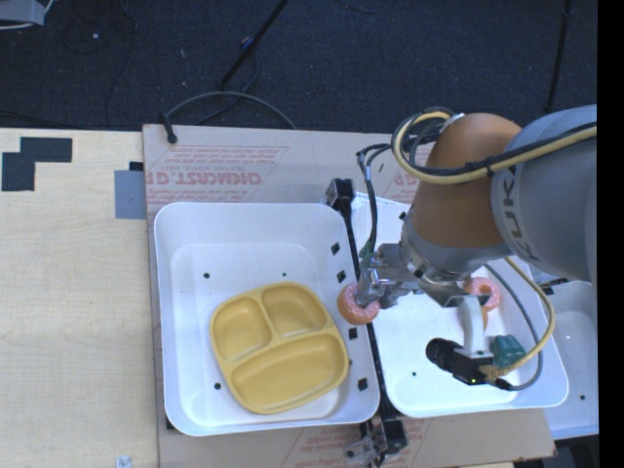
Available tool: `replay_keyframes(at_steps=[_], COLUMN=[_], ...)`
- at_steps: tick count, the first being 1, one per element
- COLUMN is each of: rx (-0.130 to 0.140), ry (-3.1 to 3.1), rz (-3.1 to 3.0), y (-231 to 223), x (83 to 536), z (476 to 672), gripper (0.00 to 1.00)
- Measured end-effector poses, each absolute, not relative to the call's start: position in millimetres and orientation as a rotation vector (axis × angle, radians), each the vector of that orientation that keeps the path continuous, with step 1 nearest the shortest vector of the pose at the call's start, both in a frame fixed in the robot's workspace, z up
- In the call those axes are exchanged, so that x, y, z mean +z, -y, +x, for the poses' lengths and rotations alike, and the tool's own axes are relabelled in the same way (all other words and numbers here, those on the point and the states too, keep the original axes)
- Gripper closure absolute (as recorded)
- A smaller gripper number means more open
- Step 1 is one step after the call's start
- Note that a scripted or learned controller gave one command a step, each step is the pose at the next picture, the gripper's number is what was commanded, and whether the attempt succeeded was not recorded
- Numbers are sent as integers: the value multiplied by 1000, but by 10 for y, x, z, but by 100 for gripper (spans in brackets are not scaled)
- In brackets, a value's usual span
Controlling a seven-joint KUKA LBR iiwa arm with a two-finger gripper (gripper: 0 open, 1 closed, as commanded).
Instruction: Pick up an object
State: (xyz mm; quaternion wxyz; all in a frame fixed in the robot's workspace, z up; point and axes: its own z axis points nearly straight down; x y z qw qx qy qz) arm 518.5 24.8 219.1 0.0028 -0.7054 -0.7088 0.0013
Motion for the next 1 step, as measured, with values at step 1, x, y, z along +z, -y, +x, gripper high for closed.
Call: replay_keyframes(at_steps=[1], rx=[3], ry=[2224], rz=[-2213], y=[-698], x=[2199], z=[5169], gripper=[100])
